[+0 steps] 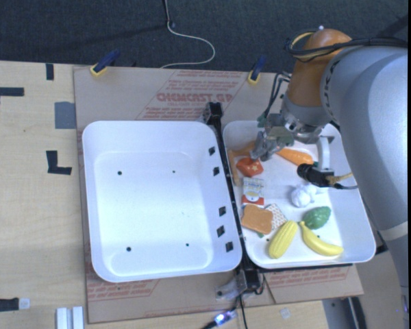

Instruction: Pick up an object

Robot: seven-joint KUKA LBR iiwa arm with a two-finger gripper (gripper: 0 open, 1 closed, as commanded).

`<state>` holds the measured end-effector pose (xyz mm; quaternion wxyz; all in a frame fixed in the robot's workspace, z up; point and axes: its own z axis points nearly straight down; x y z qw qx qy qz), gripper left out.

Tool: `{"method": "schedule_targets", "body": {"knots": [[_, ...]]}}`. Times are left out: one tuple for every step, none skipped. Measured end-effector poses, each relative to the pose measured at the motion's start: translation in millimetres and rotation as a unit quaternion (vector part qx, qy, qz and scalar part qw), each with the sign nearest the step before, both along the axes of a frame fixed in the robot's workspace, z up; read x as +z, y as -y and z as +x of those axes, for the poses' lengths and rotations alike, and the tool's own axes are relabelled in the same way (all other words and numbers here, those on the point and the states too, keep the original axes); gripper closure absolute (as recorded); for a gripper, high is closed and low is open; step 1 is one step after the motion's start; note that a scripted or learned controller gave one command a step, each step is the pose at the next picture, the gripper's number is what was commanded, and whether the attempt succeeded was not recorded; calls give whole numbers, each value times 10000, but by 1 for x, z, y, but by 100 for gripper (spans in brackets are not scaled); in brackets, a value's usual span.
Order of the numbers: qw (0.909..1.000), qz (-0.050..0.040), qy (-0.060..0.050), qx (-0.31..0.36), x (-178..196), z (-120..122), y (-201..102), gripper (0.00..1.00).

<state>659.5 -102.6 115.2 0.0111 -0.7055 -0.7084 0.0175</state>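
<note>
you see the gripper [259, 153] low in the right bin [356, 214], just above the red tomato [248, 166]; finger state can't be told.

The arm [370, 115] is cut off by the right edge and covers the far right corner of the right bin [356, 252]. The gripper [264, 149] hides the top of a red object [248, 165], which is too small to identify. A small packet [253, 189] has print too blurred to read. The table [27, 184] is cut off at the left edge.
</note>
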Motion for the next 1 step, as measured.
{"method": "schedule_targets", "body": {"knots": [[10000,-4,-2,-1,0,0,0,0]]}}
